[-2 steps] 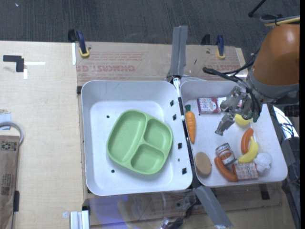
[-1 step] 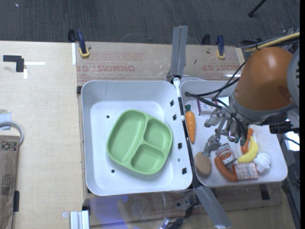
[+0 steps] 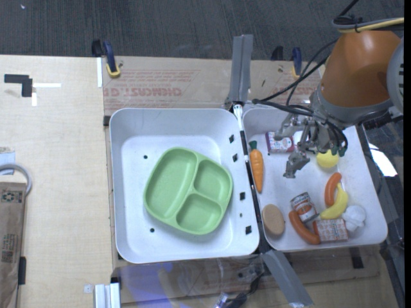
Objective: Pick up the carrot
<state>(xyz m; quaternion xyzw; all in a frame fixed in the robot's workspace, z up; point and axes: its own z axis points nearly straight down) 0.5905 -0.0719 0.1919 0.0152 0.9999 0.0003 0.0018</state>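
A: Where is the target lying right now?

B: The orange tapered carrot with a green top [image 3: 257, 169] is lying lengthwise in the right-hand shallow white bin [image 3: 374, 191], pressed close to that bin's left wall. The two-finger metal gripper [image 3: 299, 162] is hanging to its right, near but apart, gripping nothing; its fingers are looking slightly parted, though the clutter under the wrist is making that hard to judge.

A: What is threatening the pick?

B: That wall is leaving little room for a finger on the carrot's left side, so a descent is risking a jam or a roll-away.

A: Anything crowding it?

B: The small purple-and-white packet [image 3: 280, 144] is sitting just right of the carrot top, and the round tan bun-like piece [image 3: 273, 219] is lying below its tip. The pale green divided plate [image 3: 187, 190] is resting in the left-hand white bin [image 3: 125, 236], well clear.
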